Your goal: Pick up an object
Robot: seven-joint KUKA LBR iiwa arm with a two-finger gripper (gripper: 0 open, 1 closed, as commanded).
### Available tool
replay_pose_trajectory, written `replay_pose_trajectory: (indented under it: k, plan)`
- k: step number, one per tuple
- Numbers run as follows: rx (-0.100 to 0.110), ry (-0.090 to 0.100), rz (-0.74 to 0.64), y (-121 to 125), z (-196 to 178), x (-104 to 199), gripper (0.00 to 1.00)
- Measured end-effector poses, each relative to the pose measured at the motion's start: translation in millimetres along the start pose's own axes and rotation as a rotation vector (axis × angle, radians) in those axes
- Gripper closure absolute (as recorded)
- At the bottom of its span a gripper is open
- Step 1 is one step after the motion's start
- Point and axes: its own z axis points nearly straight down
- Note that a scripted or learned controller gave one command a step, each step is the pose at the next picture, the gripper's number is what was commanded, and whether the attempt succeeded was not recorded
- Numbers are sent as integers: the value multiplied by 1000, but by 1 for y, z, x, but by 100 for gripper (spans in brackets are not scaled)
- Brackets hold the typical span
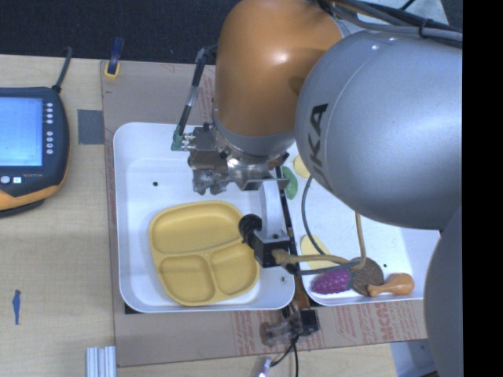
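The arm (338, 108) reaches in from three o'clock and hangs over the left bin (130, 210), its end effector (211, 181) at the bin's twelve o'clock side, just above the yellow divided plate (203, 251). Whether it is open or closed, I cannot tell. The plate lies flat in the bin's six o'clock half. Over in the right bin (393, 246), a purple grape bunch (332, 280) sits beside a brown spoon-like piece (381, 283).
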Motion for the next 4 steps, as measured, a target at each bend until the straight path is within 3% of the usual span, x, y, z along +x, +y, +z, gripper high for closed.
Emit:
replay_pose_trajectory:
  k: [1, 2, 3, 4]
  plan:
    - [-1, 0, 2, 46, -46, -42, 100]
    - [3, -2, 0, 69, 53, -30, 100]
    - [-2, 0, 0, 140, -53, -15, 100]
    - [4, -3, -2, 152, 62, -1, 100]
